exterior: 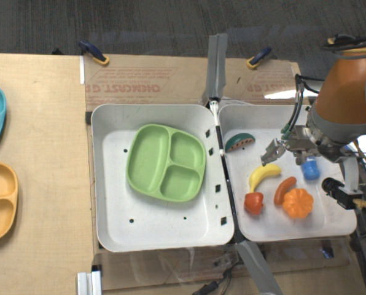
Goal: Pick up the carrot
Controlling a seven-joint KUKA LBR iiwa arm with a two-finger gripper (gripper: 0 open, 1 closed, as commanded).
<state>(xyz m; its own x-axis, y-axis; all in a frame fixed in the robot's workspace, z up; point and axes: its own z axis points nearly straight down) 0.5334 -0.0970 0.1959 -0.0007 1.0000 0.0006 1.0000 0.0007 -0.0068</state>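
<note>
carrot waiting in the right bin, gripper above and behind it

the carrot (285, 189) is seen lying slantwise in the right bin (330, 229), between the banana (264, 176) and the pumpkin (297, 203), apparently touching the pumpkin, with the tomato (253, 203) just beside. it is judged to be a light, stiff, smooth plastic toy, likely to slip if pinched at its tapered end; a hold across its middle, along the short axis, is advised, though the pumpkin leaves little finger room on that side. the gripper (275, 153) is held over the bin behind the banana, the wrist bent down from the orange-banded arm (346, 97). nothing is seen between the fingers; how far they are parted cannot be told.
</note>
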